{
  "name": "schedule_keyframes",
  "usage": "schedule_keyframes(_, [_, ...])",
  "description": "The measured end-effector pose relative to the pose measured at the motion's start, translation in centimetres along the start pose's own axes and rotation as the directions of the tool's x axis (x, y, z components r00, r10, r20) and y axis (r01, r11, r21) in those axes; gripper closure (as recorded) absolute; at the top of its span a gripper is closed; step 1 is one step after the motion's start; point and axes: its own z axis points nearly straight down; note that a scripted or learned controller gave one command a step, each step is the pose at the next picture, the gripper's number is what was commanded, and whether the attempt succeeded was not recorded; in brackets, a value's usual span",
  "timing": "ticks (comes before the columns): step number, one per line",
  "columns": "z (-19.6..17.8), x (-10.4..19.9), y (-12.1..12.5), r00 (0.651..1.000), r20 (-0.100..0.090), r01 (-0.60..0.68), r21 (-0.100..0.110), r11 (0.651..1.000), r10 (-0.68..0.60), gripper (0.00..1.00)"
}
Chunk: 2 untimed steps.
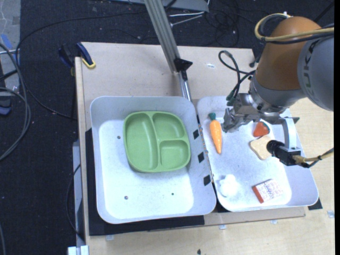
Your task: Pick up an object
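In the right bin (297, 193) lie an orange carrot with a green top (215, 134), a red piece (261, 128), a tan toast-shaped piece (260, 149), a white ball (229, 185) and a small red box (268, 190). My gripper (234, 119) hangs over the bin's far part, just right of the carrot and left of the red piece. The wrist body hides its fingertips from the camera. Nothing is seen held in it.
The left bin (106, 195) holds a green divided plate (157, 141). A metal pole (164, 31) slants down to the bins' far edge. Cables and a black fitting (284, 153) hang from the arm over the right bin. A blue-yellow tool (85, 56) lies at the bench's far left corner.
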Motion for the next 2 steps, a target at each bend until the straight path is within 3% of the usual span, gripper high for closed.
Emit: schedule_keyframes(2, [1.3, 12.2, -0.1, 1.000, 0.001, 0.000, 0.002, 1.000, 0.000, 1.00])
